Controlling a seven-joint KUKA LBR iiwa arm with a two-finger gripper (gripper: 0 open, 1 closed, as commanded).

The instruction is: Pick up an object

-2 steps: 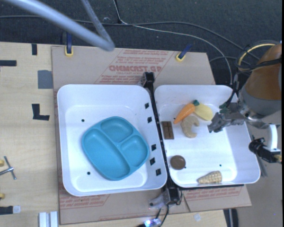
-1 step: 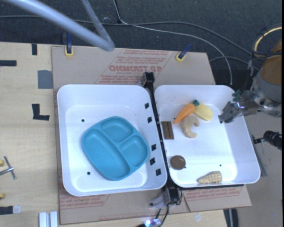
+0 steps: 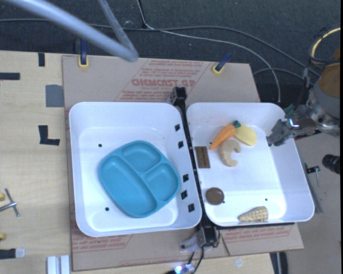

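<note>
Approach step: nothing grasped yet. Left bin (image 3: 80, 153) holds a smooth blue three-compartment tray (image 3: 138, 178). Right bin (image 3: 297, 170) holds my candidates: orange carrot (image 3: 223, 136) touching a pale yellow rounded piece (image 3: 246, 135), a beige curved piece (image 3: 231, 152), a ridged tan cone (image 3: 253, 214), a brown disc (image 3: 215, 196). My gripper (image 3: 281, 131) hovers at the right bin's right rim; whether it is released or clenched I cannot tell. Next I must reach inward over one item and descend.

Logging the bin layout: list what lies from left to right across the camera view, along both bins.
blue divided tray → brown rectangular block → brown round piece → orange carrot → cream ridged piece → gripper at the right bin's right rim.
</note>
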